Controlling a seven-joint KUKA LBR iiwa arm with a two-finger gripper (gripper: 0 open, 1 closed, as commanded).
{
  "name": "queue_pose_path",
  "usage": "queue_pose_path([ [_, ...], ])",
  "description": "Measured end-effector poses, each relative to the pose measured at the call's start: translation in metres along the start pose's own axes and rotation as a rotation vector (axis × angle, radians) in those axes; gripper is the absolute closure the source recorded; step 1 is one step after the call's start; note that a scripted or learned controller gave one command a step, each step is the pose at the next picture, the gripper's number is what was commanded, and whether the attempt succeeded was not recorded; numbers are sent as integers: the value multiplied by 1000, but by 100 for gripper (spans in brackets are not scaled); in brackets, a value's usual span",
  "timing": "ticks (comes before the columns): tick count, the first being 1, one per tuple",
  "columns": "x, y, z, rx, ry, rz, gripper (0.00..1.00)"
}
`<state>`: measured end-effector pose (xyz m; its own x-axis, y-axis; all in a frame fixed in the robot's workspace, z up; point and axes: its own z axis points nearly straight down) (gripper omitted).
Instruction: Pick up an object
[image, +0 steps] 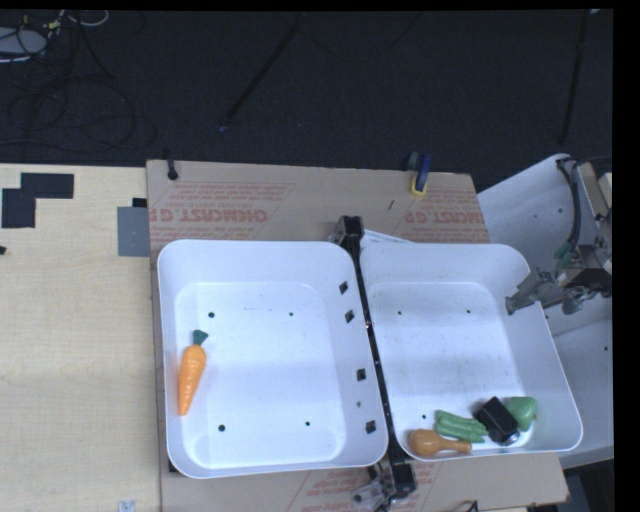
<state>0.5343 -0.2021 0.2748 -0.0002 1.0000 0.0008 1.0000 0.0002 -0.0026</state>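
A toy carrot (191, 372) with a green top lies against the left wall of the left bin (255, 262). In the near right corner of the right bin (450, 262) several small things crowd together: an orange-tan gourd shape (437, 443), a green pod (460, 426), a black block (497, 419) and a rounded green piece (521, 409). My gripper (532, 294) hangs at the right bin's right rim, well above that cluster in the view, with nothing seen in it.
Both bins rest on a cardboard sheet (300, 205) with a blue and yellow clamp (419, 175) at its far edge. A black strip with clips (360, 330) joins the bins. Pale wooden bench top (70, 340) extends to the left.
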Motion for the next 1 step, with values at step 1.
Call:
queue_pose_path([
  [1,73,57,195,1,1,-6,0],
])
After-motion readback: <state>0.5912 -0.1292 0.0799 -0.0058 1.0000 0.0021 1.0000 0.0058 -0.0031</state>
